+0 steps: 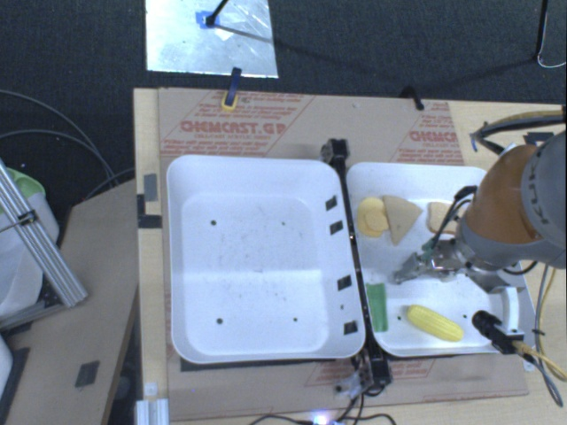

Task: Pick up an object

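My gripper (409, 269) hangs low over the middle of the right bin (416, 173), reaching in from the right below the orange-banded wrist (503, 204). Just left of and below it a green block (376, 307) lies against the bin's left wall. A yellow corn-like piece (434, 322) lies near the front, below the gripper. At the back lie a yellow round slice (372, 217), a tan wedge (401, 217) touching it, and a tan lump (438, 214) partly hidden by the arm. I see nothing between the gripper's tips.
The left bin (257, 259) stands beside the right one, with a black divider (347, 237) between them. Both rest on a cardboard sheet (301, 122). A metal plate (211, 25) lies on the floor beyond.
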